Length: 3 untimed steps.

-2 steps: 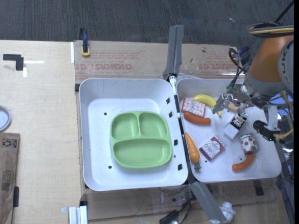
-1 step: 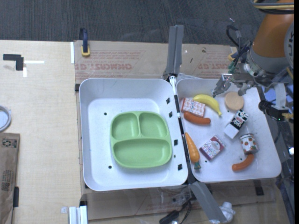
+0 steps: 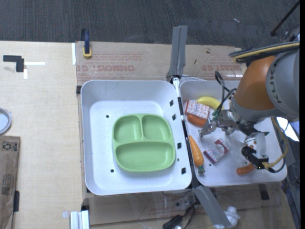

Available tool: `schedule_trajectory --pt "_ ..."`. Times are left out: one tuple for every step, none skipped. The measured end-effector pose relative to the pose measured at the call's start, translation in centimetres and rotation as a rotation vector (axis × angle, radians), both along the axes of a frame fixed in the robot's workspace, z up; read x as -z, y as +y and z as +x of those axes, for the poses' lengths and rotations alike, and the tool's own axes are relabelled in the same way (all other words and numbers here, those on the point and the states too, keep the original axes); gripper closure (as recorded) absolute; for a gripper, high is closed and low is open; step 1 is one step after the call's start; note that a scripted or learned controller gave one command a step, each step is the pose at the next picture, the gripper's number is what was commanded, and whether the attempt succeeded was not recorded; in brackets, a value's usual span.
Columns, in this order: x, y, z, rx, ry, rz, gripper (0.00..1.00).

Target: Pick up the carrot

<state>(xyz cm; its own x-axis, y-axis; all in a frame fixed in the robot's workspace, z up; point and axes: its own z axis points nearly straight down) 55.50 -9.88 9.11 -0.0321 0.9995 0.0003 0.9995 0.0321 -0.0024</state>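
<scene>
The carrot [image 3: 195, 150] is orange with a green tip and lies along the left wall of the right bin [image 3: 224, 178], pointing toward the front. My gripper [image 3: 217, 130] hangs over the middle of that bin, up and to the right of the carrot and apart from it. Its fingers stand open with nothing between them.
In the right bin are a yellow banana [image 3: 208, 100], a red-and-white packet [image 3: 197, 109] lying over an orange piece [image 3: 195, 120], a small red packet [image 3: 215, 151] just below my gripper, and an orange item [image 3: 245, 169] at the front right. The left bin [image 3: 90, 142] holds a green divided plate [image 3: 143, 142].
</scene>
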Motion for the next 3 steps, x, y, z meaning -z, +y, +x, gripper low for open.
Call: schedule_trajectory --pt "-0.1 -0.3 6.6 -0.218 -0.003 -0.001 0.0" --pt "-1.0 -0.4 6.6 -0.216 -0.003 -0.001 1.0" --pt "-10.0 1.9 -0.2 -0.08 0.0 0.0 1.0"
